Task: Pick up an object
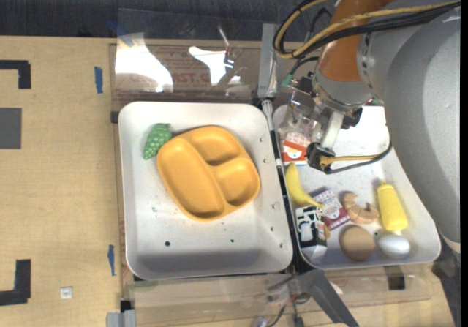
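My gripper [302, 133] hangs over the far left corner of the right bin [418, 241], under the orange wrist band. Just below it lies a small red and white carton [294, 150], partly covered by the gripper. A banana [297, 185] lies in front of the carton along the bin's left wall. Further forward are a printed snack packet [329, 205], a black and white packet [310, 226], a tan croissant-like piece [359, 208], a yellow bottle [391, 207], a brown egg [357, 242] and a pale egg [395, 246].
The left bin [139, 238] holds a yellow divided plate [208, 170] and a green bunch of grapes [155, 140] at its far left. The arm's grey body covers the right bin's right side. Cables loop above the wrist.
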Tool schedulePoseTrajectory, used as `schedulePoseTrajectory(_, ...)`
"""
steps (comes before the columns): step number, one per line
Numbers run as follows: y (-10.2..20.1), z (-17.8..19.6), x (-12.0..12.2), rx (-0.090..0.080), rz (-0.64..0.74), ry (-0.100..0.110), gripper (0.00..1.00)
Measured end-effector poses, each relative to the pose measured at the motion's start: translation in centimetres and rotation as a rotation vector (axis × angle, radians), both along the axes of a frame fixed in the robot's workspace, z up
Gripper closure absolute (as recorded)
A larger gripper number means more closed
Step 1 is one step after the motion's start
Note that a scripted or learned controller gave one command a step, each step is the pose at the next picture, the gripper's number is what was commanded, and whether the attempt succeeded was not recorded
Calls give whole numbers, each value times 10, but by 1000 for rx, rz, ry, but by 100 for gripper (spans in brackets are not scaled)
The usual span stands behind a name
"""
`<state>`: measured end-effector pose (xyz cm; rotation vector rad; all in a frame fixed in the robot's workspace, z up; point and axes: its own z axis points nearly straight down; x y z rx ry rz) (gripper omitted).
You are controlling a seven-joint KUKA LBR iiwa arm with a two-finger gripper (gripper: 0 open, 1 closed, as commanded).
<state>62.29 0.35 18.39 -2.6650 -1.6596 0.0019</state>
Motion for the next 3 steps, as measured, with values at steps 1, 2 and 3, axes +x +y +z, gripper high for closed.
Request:
schedulePoseTrajectory(1,-38,56,-16,-2,-266,2,100)
schedulePoseTrajectory(2,-14,139,5,-1,-168,-1,100)
schedulePoseTrajectory(3,55,23,-37,-4,-299,11,100)
